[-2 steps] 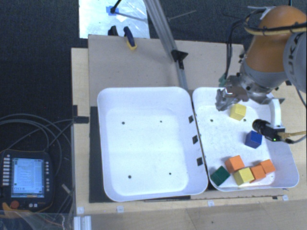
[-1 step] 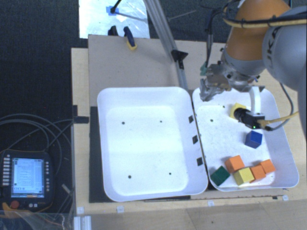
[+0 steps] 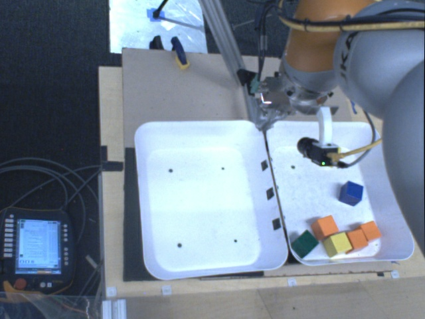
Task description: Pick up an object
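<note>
Looking down on two white bins side by side. Seeing the gripper [image 3: 264,117] up at the far edge, right at the join of the left bin [image 3: 143,145] and the right bin [image 3: 302,191]. Can't tell whether spread wide or pressed together. Finding every block in the right bin, well apart from the gripper. Spotting a blue block [image 3: 351,193] alone near the right wall. Counting five more bunched in the near corner: a green block [image 3: 305,243] at the left, a yellow block [image 3: 337,244] just beside it, a first orange block [image 3: 325,226] touching the yellow block's far side, a second orange block [image 3: 356,238] touching its right side, and a third orange block [image 3: 370,230] just past that, by the wall.
</note>
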Robot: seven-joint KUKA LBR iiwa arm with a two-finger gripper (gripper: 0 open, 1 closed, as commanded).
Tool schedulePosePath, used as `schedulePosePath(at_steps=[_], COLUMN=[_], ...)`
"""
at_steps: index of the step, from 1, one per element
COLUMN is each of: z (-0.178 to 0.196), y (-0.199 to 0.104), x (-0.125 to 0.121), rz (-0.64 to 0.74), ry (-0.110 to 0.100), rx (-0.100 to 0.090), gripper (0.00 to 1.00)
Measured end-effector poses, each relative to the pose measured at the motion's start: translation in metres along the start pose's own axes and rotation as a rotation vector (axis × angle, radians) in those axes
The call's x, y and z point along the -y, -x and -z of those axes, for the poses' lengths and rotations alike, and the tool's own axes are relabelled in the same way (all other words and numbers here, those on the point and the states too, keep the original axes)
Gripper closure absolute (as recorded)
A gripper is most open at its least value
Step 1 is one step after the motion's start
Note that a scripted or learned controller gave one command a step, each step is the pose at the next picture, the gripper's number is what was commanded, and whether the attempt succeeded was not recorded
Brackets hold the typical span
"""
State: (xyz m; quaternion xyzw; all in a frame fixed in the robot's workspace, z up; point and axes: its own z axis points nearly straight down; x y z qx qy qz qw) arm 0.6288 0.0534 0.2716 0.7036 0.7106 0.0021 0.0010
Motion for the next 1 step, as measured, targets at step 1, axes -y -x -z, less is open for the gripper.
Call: schedulePosePath(at_steps=[1], z=[-0.0001], y=[0.0032], x=[0.0009], rz=[-0.004], ry=[-0.002], rx=[0.002], gripper=[0.00])
